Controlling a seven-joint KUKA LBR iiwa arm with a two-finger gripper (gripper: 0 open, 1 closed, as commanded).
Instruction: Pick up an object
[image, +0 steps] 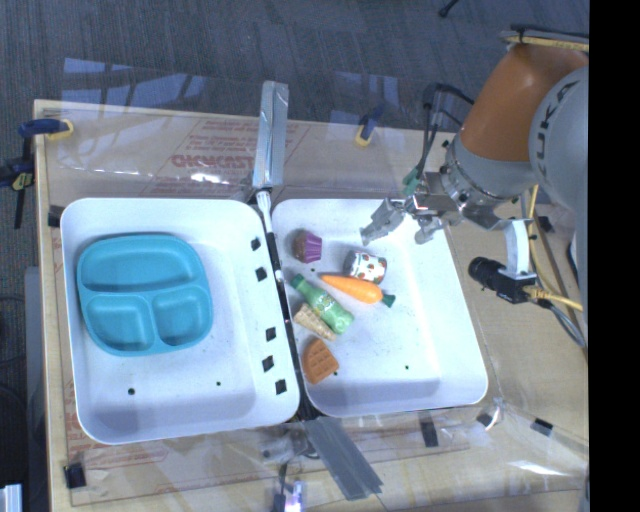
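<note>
A: Right, item one: gripper (400, 222). Location?

B: Over the top edge of the right bin (445, 345), arm (520, 110) entering from the right. Fingers spread wide, nothing between them, above the bin floor as far as I can judge.

A: Item two: candidates for the pick.

B: All in the right bin, left half. Carrot (352, 288), lying across, touching a small round can (367, 265) above it. Green bottle (324, 304), tilted, just beside the carrot's left end. Tan piece (312, 322) under the bottle. Orange wedge (320, 360) lower down, apart. Purple cup (306, 245) near the divider, apart.

A: Left bin (75, 350)?

B: Blue tray (145, 290), three compartments. Not a likely target.

A: Handling note?

B: My judgement: the can is nearest, but it crowds the carrot. Better to centre the fingers on the purple cup or the wedge, which stand free. Descend straight, close only once both fingers flank the piece. For the carrot, close across its width.
</note>
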